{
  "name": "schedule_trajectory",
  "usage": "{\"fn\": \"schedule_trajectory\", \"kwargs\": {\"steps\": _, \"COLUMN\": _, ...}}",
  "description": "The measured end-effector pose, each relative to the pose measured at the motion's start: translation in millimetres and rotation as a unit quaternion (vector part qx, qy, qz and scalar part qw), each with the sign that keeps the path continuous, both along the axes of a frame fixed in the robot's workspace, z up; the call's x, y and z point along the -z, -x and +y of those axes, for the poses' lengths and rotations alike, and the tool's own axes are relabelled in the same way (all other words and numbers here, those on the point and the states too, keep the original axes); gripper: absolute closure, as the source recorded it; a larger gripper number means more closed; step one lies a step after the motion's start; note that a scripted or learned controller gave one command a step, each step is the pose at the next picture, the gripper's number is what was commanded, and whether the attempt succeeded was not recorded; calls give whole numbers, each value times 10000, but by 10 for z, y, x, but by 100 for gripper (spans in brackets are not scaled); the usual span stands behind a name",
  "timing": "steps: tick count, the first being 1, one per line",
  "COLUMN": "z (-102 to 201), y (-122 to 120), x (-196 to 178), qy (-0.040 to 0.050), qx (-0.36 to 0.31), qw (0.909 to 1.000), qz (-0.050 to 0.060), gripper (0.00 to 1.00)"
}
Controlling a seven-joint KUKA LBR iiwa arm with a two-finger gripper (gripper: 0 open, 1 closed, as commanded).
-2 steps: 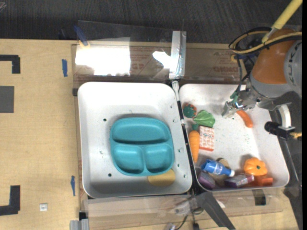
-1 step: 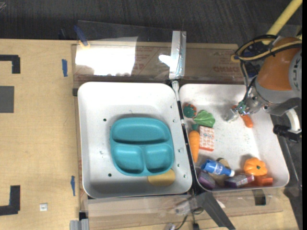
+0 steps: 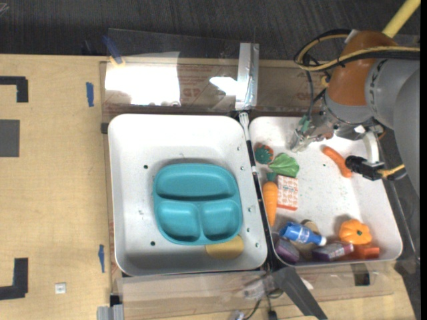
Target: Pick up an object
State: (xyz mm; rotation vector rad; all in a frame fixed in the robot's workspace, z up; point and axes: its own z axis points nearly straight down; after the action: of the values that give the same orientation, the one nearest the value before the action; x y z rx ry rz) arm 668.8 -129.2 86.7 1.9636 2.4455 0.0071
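My gripper (image 3: 301, 139) hangs over the back of the right bin (image 3: 373, 209), with nothing visibly held. Just left of and below it lie a small teal and red ball (image 3: 264, 154) and a green leafy piece (image 3: 285, 164). An orange carrot-like piece (image 3: 336, 160) lies to the gripper's right. Further forward lie a carrot (image 3: 269, 203) and a white and red packet (image 3: 288, 193). Along the bin's front are a blue bottle (image 3: 301, 233), a purple item (image 3: 288, 251), an orange pumpkin (image 3: 353, 231) and a red marker-like stick (image 3: 341, 251).
The left bin (image 3: 127, 152) holds a teal divided tray (image 3: 197, 202) and a tan block (image 3: 225, 247) at its front wall. A clear plastic sheet (image 3: 173, 79) stands behind the bins. The grey arm (image 3: 393, 92) comes in from the upper right.
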Motion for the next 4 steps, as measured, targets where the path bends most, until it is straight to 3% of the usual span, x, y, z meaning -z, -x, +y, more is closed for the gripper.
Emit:
{"fn": "schedule_trajectory", "kwargs": {"steps": 1, "z": -12, "y": 9, "x": 4, "qy": -2, "qx": 8, "qw": 10000, "qz": 20, "gripper": 0}}
{"fn": "schedule_trajectory", "kwargs": {"steps": 2, "z": 444, "y": -11, "x": -1042, "qy": 13, "qx": -699, "qw": 9975, "qz": -31, "gripper": 0}}
{"fn": "schedule_trajectory", "kwargs": {"steps": 3, "z": -39, "y": 24, "x": -488, "qy": -2, "qx": 599, "qw": 9982, "qz": 45, "gripper": 0}}
{"fn": "schedule_trajectory", "kwargs": {"steps": 4, "z": -236, "y": 1, "x": -1201, "qy": 6, "qx": 1039, "qw": 9946, "qz": -14, "gripper": 0}}
